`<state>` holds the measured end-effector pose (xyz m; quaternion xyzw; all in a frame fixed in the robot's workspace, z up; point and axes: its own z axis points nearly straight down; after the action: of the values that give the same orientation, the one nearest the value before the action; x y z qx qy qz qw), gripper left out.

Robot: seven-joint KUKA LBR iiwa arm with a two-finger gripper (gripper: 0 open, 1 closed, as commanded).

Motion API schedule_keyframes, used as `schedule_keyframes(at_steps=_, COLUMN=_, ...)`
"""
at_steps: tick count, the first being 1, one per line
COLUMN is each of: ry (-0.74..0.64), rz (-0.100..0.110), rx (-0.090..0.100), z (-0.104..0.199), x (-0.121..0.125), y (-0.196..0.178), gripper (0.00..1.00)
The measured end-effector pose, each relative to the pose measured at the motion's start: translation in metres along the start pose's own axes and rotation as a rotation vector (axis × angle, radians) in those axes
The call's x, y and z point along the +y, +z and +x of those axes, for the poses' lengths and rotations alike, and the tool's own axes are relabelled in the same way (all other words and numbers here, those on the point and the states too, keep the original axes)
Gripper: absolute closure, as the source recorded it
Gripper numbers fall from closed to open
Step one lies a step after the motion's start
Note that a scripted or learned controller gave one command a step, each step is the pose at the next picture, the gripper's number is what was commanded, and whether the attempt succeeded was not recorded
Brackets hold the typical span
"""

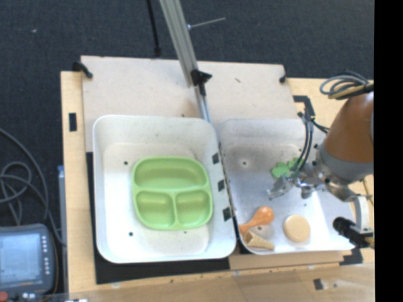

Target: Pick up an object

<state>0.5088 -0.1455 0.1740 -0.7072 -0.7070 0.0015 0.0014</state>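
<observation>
Camera view puts my gripper (281, 186) low over the right bin (252, 145), mid-bin, beside a small green object (283, 168) w/ a leafy look. Can't tell whether that piece is pinched or just next to it, too blurred. Nearer the front rim I see an orange spoon-like toy (260, 218), a tan cone-shaped piece (258, 239) touching it, and a pale round disc (297, 229) just beside those. Left bin (113, 150) holds a lime-green tray (171, 192) w/ three compartments, lying flat. Bins sit on a light wood bench (145, 80); dark carpet (63, 17) around, cables and a small screen (24, 260) at left.
</observation>
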Motion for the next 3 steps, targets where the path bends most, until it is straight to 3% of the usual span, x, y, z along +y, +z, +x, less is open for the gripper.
schedule_keyframes(at_steps=1, ry=0.001, rz=0.000, rx=0.000, z=-0.006, x=0.003, y=0.061, gripper=0.00)
schedule_keyframes(at_steps=2, ry=0.008, rz=-0.010, rx=-0.002, z=-0.008, x=0.006, y=0.046, gripper=1.00)
schedule_keyframes(at_steps=3, ry=0.002, rz=-0.011, rx=-0.002, z=-0.014, x=0.009, y=0.002, gripper=1.00)
